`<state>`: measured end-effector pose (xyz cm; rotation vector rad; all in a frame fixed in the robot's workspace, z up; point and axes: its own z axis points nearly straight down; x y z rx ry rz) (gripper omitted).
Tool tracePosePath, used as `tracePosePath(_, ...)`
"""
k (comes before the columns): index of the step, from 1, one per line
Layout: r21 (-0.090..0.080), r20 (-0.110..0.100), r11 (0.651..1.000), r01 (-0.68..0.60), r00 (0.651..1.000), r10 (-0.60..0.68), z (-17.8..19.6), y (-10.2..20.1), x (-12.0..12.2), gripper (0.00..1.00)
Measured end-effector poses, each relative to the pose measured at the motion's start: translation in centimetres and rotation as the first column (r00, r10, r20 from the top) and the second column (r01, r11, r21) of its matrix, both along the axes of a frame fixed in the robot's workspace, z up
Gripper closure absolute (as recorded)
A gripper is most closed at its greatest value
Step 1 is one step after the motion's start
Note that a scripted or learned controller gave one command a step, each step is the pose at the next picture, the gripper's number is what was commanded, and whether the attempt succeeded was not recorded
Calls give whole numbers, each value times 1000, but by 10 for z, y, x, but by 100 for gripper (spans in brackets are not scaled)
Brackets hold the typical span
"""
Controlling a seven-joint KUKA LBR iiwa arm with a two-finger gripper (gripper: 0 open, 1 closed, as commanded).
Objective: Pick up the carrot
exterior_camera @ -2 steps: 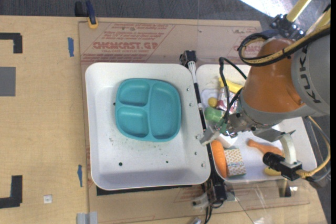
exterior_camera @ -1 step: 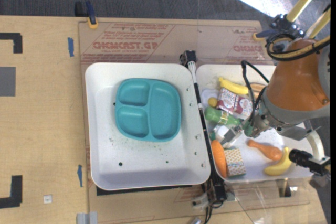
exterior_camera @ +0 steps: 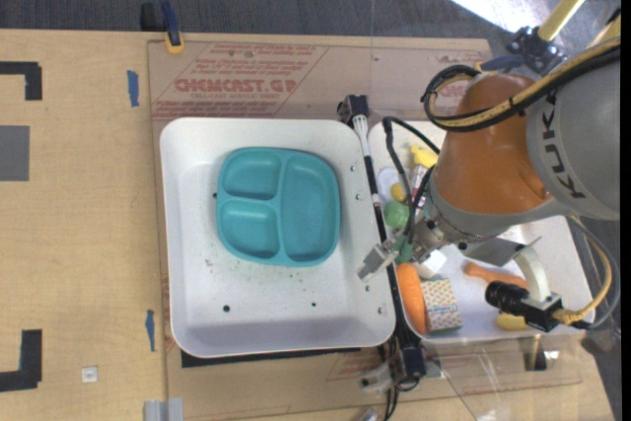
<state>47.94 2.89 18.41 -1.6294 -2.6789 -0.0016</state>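
Observation:
The carrot (exterior_camera: 410,299) is an orange, elongated piece lying along the left wall of the right bin (exterior_camera: 552,330), near its front corner. My gripper (exterior_camera: 392,253) hangs low over the divide between the two bins, just above the carrot's far end. The orange-banded wrist covers most of the right bin behind it. Nothing shows between the gripper's tips.
The left bin (exterior_camera: 187,242) holds a teal divided plate (exterior_camera: 279,206). In the right bin, a small patterned box (exterior_camera: 441,303) lies right beside the carrot. A green piece (exterior_camera: 396,213), yellow pieces (exterior_camera: 424,156) and another orange piece (exterior_camera: 483,269) lie around the wrist.

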Motion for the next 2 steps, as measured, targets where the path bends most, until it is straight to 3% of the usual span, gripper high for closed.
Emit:
tracePosePath(1, -8, 11, 990, -143, 990, 143, 1, -69, 35, 0)
tracePosePath(2, -1, 2, 979, -205, 979, 205, 0, -23, 0, 0)
